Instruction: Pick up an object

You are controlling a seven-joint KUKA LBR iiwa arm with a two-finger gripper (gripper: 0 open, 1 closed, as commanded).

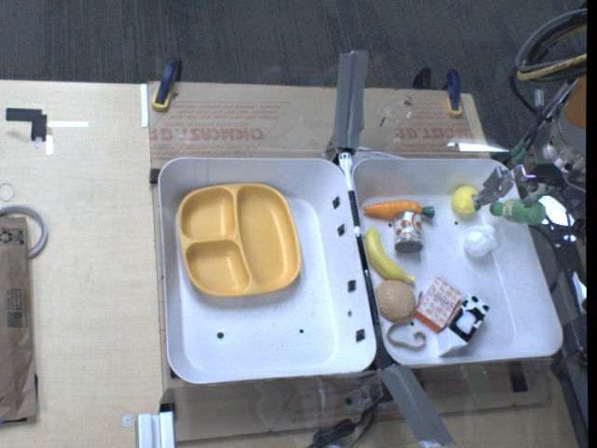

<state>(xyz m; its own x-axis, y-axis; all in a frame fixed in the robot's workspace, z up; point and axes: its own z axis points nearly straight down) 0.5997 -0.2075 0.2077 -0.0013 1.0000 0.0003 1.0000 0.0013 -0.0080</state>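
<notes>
Objects to pick: I see them all in the right bin (522, 343); none is lifted.
Lemon (464, 200): I see it near the far right of that bin, just beside the end effector.
Carrot (395, 209): it lies along the far side, with the small can (408, 231) upright just in front of it.
Banana (383, 256): it lies along the bin's left wall, with a round tan ball (395, 300) just below it.
White lump (478, 242): I see it in front of the lemon.
Red-patterned packet (438, 304): it lies near the front, touching a black-and-white toy (469, 317).
End effector (492, 192): I see it over the right bin's far right corner, next to the lemon; a green piece (519, 212) sits just beside it. I cannot tell whether it is apart or together, and I see nothing between its tips.
Left bin (252, 353): it holds a yellow divided plate (240, 239) with three compartments.
Tabletop (75, 250): I see a brown paper bag (14, 315) at its left edge.
</notes>
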